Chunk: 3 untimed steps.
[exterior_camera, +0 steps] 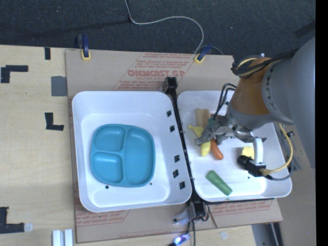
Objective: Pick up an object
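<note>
Nearest the front edge of the worktop (46, 188), in the right bin (279, 191), lies a green piece (219, 182), long axis slanting down to the right, apart from the rest. A little farther in, a black connector with a yellow cable (251, 165) hangs off the arm's wrist, beside a small yellow block (247, 151). Then comes the cluster that matters: an orange carrot-like piece (217, 151) touching a yellow piece (205, 148), with a second yellow piece (195, 130) and a tan block (201, 116) just beyond, all close to the divider between the bins.

The gripper (209, 136) sits down among that cluster, pointing left toward the divider; the orange piece lies just below its tip and slightly to the right, running down and right. I cannot tell its state from here, nor whether anything is caught in it. My guess is the pick targets the orange or the yellow piece.

In the left bin (82, 106) rests a blue divided plate (123, 155).
</note>
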### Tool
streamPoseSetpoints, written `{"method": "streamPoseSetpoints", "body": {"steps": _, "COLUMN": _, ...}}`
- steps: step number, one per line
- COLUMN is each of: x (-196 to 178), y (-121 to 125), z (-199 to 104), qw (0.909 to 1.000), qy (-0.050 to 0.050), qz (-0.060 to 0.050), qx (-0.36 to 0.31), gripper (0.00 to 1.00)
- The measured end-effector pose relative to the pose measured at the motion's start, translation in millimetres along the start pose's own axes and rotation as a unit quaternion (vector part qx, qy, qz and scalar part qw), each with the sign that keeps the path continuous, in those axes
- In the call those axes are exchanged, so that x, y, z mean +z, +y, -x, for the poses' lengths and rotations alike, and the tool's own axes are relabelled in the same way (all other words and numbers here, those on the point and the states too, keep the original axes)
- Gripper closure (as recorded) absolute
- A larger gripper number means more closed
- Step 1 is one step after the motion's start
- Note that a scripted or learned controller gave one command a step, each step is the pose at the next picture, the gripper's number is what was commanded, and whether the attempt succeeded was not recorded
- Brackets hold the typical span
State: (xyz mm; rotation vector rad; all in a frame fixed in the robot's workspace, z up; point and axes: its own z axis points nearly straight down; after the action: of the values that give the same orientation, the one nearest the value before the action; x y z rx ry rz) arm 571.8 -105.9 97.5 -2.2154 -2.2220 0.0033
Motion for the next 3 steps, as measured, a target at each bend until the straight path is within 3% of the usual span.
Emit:
{"method": "streamPoseSetpoints", "body": {"steps": 2, "x": -112, "y": 14, "z": 11, "qw": 1.0000, "qy": -0.001, "qz": 0.005, "qx": 0.001, "gripper": 1.00}}
{"method": "streamPoseSetpoints", "body": {"steps": 3, "x": -124, "y": 14, "z": 10, "qw": 1.0000, "qy": -0.001, "qz": 0.002, "qx": 0.001, "gripper": 1.00}}
